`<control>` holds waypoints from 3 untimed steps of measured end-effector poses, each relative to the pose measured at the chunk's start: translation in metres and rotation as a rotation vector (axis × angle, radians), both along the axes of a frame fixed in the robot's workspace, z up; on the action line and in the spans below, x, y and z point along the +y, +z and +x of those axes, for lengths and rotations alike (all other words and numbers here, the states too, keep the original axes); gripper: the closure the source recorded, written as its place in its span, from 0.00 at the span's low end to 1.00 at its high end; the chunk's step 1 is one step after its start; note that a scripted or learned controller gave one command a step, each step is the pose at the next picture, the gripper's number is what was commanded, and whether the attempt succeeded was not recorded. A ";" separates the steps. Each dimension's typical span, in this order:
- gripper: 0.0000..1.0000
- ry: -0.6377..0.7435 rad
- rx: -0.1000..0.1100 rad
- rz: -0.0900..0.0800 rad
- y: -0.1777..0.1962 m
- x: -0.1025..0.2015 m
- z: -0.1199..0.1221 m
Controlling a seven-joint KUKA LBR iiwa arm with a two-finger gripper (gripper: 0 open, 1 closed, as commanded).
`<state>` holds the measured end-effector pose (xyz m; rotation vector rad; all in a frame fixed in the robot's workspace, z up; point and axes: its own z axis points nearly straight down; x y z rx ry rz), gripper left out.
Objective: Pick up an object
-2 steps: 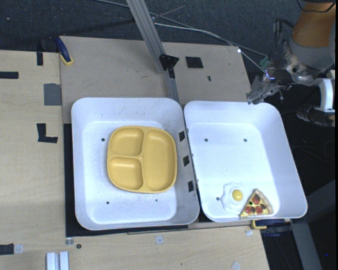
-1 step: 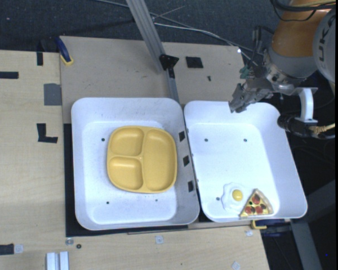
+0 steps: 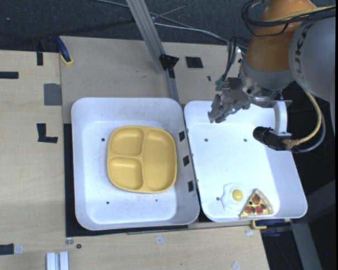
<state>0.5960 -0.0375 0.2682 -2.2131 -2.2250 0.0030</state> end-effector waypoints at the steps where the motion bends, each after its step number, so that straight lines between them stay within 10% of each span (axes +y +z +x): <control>1: 1.00 -0.002 0.001 -0.001 -0.016 0.037 -0.020; 3: 1.00 0.001 0.001 0.000 -0.035 0.132 -0.061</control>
